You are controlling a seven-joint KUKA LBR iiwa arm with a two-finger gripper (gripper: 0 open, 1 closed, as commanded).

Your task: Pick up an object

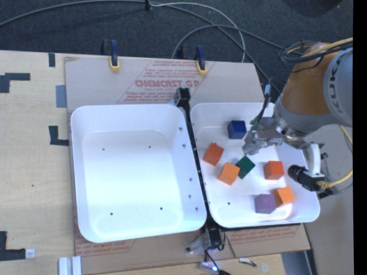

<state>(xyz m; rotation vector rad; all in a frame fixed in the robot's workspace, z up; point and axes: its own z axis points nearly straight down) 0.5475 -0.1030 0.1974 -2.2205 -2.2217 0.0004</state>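
Observation:
The right bin holds several small blocks. A blue block lies near the back, and a dark green block sits in the middle beside an orange block. Another orange block lies left of them, a red-orange one to the right, and a purple block with an orange block at the front. My gripper hangs over the bin just above the green block, right of the blue one. Nothing shows between its fingers.
The left bin stands beside the right one, with a black divider clamp between them. Two blue-yellow clamps hold the cardboard sheet at the back. Cables run behind the bins.

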